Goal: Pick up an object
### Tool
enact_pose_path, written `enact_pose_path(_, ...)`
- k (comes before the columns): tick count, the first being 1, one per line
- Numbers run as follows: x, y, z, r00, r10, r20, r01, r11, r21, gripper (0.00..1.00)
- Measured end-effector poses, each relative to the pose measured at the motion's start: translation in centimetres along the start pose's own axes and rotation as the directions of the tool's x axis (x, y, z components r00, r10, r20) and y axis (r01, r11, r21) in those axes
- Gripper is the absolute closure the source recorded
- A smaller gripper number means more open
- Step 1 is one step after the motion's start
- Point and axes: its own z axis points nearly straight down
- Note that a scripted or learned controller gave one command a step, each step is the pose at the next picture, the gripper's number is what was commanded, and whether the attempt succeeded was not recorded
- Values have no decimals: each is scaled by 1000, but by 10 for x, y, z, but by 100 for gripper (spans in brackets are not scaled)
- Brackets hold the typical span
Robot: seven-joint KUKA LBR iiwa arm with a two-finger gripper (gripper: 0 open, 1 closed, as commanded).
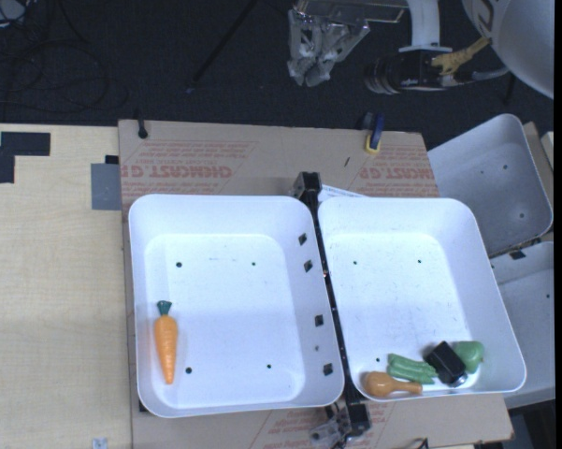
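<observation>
Table [47, 279] carries two white bins side by side. Left bin [220, 215] has a carrot [166, 342] near its front-left corner, green top pointing away. Right bin [402, 215], front-right corner: green veg [411, 368], black block [446, 363], orange pear-shaped piece [390, 384], bunched together. Hand [320, 52] hangs up top beyond the bins, nothing in it; finger gap: cannot tell.

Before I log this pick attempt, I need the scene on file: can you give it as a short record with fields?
gripper: raised above the bench's far edge, away from both bins
left bin: toy carrot near front-left corner
right bin: green pod, black block, green piece, orange piece, clustered at front-right
held: nothing seen
</observation>
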Motion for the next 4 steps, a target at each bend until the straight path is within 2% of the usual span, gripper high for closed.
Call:
enact_pose_path(1,80,0,9,1000,0,1,0,1000,1,100)
enact_pose_path(2,46,0,125,1000,11,7,-11,1000,11,100)
enact_pose_path(3,81,1,-1,1000,4,-2,-4,1000,-12,100)
enact_pose_path(4,47,1,101,1000,11,7,-11,1000,11,100)
